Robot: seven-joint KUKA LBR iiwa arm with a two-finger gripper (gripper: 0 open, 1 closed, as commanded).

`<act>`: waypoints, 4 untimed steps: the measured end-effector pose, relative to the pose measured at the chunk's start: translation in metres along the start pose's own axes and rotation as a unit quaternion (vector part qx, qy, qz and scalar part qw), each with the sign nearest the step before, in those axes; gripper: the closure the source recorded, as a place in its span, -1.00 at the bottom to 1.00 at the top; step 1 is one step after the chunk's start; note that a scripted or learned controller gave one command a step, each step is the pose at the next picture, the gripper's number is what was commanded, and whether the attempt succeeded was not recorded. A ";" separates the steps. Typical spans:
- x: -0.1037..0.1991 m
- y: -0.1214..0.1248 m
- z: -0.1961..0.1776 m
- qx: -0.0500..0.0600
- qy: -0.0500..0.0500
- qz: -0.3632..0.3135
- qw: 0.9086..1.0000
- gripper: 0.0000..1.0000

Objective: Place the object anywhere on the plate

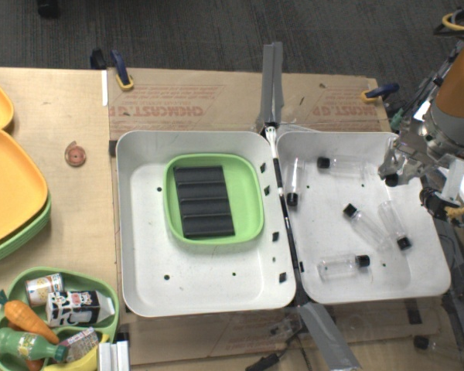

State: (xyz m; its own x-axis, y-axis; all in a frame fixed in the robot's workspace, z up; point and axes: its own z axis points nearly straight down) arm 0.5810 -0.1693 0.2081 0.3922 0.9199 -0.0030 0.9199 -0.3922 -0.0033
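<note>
Clear vials (342, 267) with black caps lie in the right bin (425, 284); green plate (251, 199) left; gripper (392, 172) jaws' state unclear

You have a green square plate (214, 199) lying flat in the middle of the left bin (139, 230), with a dark ribbed insert on it. In the right bin (425, 277), clear vials with black caps lie on their sides: one at 6 o'clock (343, 266), two near centre (362, 222), one at 12 o'clock (332, 161).
</note>
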 end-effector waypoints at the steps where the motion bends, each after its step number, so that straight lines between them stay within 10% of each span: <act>1: 0.000 0.000 0.000 0.000 0.000 0.000 1.000 -1.00; 2: -0.031 -0.002 -0.048 0.000 0.000 0.336 0.942 -1.00; 3: -0.063 -0.013 -0.167 0.001 0.000 0.464 0.886 -1.00; 4: -0.072 -0.033 -0.232 0.000 0.000 0.463 0.886 -1.00</act>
State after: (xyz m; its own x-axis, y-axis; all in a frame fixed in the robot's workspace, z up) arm 0.5239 -0.2220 0.4403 0.9791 0.2031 -0.0048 0.2031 -0.9791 -0.0001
